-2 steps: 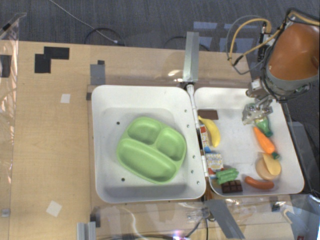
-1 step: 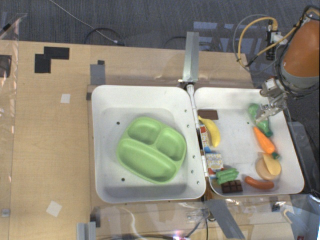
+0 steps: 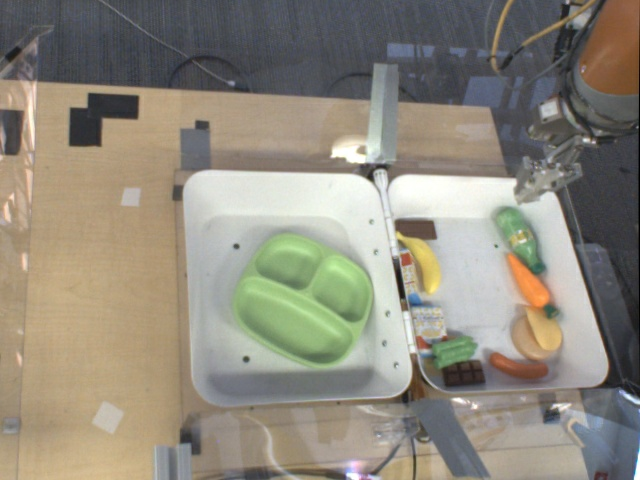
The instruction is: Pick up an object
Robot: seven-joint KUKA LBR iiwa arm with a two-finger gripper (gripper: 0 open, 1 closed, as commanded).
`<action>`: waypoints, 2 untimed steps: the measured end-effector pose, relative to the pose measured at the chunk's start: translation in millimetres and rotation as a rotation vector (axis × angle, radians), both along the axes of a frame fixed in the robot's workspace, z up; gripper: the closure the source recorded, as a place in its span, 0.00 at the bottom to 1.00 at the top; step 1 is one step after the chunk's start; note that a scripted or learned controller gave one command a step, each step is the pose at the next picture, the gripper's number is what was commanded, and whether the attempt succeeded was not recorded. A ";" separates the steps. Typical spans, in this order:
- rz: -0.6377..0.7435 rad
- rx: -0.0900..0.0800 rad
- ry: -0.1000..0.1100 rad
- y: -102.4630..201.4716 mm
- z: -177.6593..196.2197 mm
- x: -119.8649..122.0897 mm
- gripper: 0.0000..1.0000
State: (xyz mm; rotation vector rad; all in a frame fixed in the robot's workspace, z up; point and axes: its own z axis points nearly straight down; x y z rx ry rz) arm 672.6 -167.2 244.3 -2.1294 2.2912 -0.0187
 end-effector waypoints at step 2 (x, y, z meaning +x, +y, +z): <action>0.285 0.000 0.020 -26.7 -110.1 -5.6 1.00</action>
